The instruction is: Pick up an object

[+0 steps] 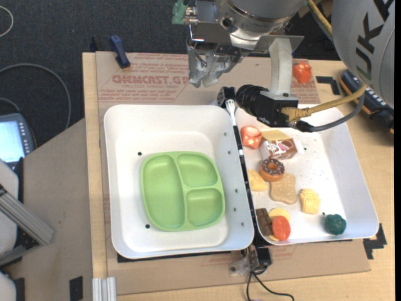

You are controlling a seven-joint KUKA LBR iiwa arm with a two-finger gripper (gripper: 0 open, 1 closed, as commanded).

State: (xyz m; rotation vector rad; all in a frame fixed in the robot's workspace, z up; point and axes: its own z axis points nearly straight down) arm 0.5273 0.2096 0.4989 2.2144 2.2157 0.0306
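My gripper [208, 69] hangs over the cardboard just behind the left bin's back rim [163, 108], with nothing seen in it. The right bin [351, 168] holds several toy foods: a red strawberry [250, 137], a cheese slice [274, 134], a brown wrapped piece [281, 148], a chocolate donut [272, 168], a tan cracker [284, 190], a yellow corn piece [309, 200], a green ball-like item [334, 223], a red tomato [281, 229] and a chocolate bar [264, 219]. All lie well in front and to the right of the gripper.
A green divided plate [182, 190] lies in the left bin. An orange item [302, 72] sits on the cardboard behind the right bin. A blue clip [119, 51] holds the cardboard's back left edge.
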